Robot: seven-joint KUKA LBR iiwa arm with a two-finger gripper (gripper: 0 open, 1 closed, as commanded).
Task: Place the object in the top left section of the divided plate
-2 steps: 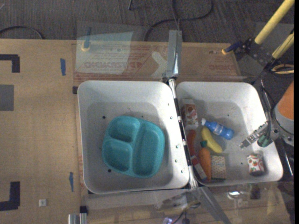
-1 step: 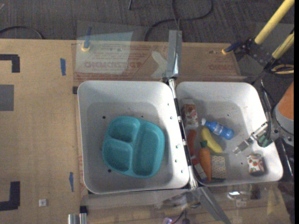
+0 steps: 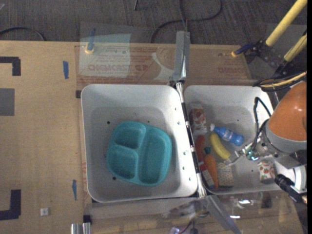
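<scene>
A teal divided plate (image 3: pixel 140 152) lies in the left bin (image 3: pixel 95 101), with two small sections on its left and one long section on its right. Several toy foods lie in the right bin (image 3: pixel 234 99): a blue bottle (image 3: pixel 228 134), a yellow banana (image 3: pixel 219 146), an orange carrot (image 3: pixel 210 165), a red piece (image 3: pixel 200 146), a printed packet (image 3: pixel 197 118) and a speckled item (image 3: pixel 224 174). My gripper (image 3: pixel 247 153) hangs low over the right bin, just right of the banana and below the bottle. The arm's orange band (image 3: pixel 290 118) rises behind it.
A small red-and-white can (image 3: pixel 265 170) sits at the right bin's lower right, next to the wrist. A metal divider (image 3: pixel 181 62) runs between the bins. Black cables (image 3: pixel 261 113) loop over the right bin's far edge. Yellow poles (image 3: pixel 287 16) stand at the upper right.
</scene>
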